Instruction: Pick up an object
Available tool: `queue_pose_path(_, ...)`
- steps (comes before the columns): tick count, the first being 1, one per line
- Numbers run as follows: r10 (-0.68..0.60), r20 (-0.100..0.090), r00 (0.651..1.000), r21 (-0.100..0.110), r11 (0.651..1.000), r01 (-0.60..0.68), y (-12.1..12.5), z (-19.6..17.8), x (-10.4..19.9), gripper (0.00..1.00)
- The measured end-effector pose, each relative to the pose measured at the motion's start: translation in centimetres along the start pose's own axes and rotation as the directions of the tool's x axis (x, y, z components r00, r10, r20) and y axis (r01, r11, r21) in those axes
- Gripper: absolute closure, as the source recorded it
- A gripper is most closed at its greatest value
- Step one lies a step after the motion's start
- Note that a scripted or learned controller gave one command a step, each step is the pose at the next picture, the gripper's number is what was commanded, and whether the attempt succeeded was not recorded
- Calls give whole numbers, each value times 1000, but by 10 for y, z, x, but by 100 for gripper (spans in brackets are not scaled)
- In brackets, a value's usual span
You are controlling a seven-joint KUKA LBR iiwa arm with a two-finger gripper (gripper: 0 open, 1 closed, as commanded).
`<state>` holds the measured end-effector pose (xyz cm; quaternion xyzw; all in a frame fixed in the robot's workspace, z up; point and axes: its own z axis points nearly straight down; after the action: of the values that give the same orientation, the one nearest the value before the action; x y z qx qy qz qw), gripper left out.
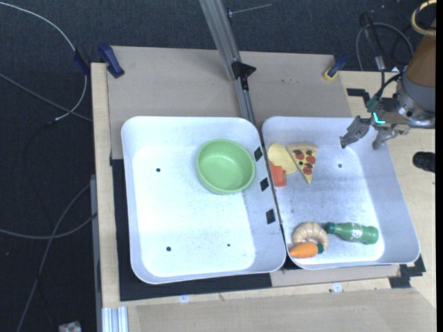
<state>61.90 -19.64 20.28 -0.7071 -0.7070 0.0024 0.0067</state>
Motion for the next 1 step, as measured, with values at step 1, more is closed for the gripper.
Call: queue_pose_path(1,-1,1,1000,-7,1000,1,1,-4,0,0)
